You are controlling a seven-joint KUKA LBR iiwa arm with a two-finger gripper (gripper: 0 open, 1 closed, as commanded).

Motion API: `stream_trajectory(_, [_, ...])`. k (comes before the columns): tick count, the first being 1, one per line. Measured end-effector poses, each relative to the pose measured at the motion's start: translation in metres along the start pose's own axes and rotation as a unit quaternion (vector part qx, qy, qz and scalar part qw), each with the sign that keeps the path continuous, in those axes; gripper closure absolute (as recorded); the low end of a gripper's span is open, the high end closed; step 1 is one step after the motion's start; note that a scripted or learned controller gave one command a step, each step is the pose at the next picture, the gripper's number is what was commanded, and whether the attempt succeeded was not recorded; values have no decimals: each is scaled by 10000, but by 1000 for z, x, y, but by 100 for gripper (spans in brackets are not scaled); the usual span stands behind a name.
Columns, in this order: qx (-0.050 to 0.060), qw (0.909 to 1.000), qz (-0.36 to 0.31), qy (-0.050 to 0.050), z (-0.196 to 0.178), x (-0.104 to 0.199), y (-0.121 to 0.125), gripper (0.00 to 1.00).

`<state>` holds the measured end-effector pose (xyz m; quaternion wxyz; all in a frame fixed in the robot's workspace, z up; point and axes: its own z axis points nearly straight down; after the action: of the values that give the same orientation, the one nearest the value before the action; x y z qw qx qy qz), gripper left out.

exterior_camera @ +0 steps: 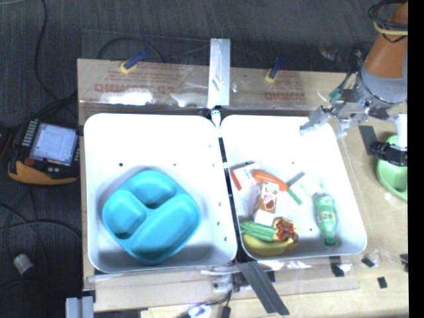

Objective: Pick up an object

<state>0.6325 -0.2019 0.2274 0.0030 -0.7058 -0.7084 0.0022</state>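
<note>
Clutter sits bunched beside the green plastic bottle point(324, 218) in your right white bin point(278, 138). Your gripper point(322, 116) hangs beyond it over the far rim, carrying nothing; whether it's spread, you cannot tell.

Green bottle point(324, 218) lying flat in right bin point(278, 138)

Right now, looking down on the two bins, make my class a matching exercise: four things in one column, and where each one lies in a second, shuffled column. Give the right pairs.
Things:
1. blue divided tray
2. green bottle
3. banana
4. gripper

Places:
A. near the right bin's right wall
B. above the right bin's far right corner
C. in the left bin
D. at the right bin's near edge

Pairs: 1-C, 2-A, 3-D, 4-B
</note>
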Motion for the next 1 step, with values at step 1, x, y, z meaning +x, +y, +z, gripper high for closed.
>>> stream_trajectory(1, [0, 9996, 279, -13, -45, -1, -4, 0])
